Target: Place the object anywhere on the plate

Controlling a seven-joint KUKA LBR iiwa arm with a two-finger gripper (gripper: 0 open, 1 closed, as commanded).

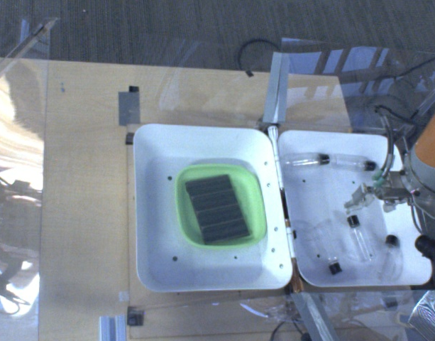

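a dark block on the green plate

the block (216, 209), dark grey, ribbed and rectangular, lies tilted on the square green plate (187, 229) in the left bin (153, 190). the gripper (373, 190) is at the right, over the right bin (323, 144) and its clear tubes (359, 239).

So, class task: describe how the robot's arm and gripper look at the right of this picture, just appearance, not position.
The arm enters at the right edge as a rounded orange band with grey beside it. Black cables loop over it near the bin's corner. The gripper is a pale grey metallic assembly with a small green spot on it; finer detail is too small to make out.
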